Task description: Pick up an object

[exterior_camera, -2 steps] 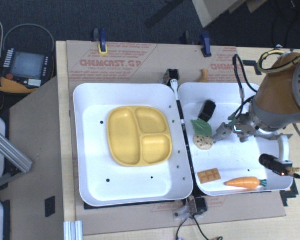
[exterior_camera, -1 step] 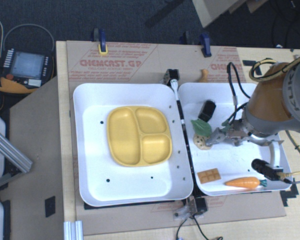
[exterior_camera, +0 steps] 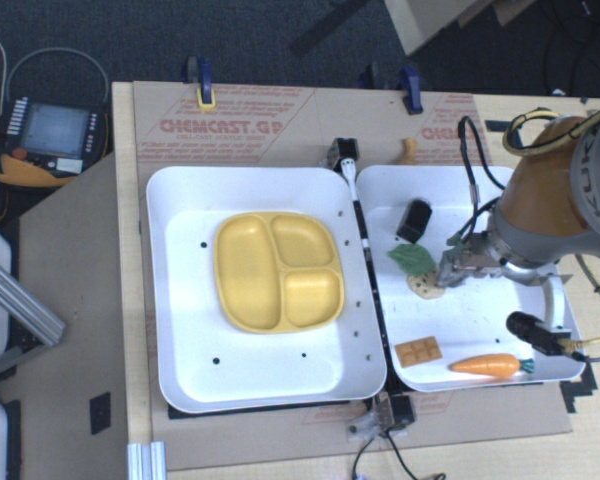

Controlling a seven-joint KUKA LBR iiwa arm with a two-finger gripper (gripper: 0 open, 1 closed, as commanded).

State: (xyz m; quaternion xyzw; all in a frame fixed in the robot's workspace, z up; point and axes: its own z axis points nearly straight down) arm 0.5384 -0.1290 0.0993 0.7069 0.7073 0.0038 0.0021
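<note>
We see the gripper (exterior_camera: 448,271) down in the right bin (exterior_camera: 480,328), right by a small tan thing (exterior_camera: 426,286) and a green leaf (exterior_camera: 411,258). We cannot tell how its pincer stands. A black block (exterior_camera: 414,220) sits above the leaf. A cracker (exterior_camera: 418,351) and a carrot (exterior_camera: 487,366) lie near the front. The left bin (exterior_camera: 180,298) holds a yellow plate (exterior_camera: 278,270).

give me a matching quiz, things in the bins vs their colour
Things:
1. carrot
2. divided plate
3. leaf
4. cracker

Colours:
A. green
B. yellow
C. brown
D. orange

Pairs: 1-D, 2-B, 3-A, 4-C
</note>
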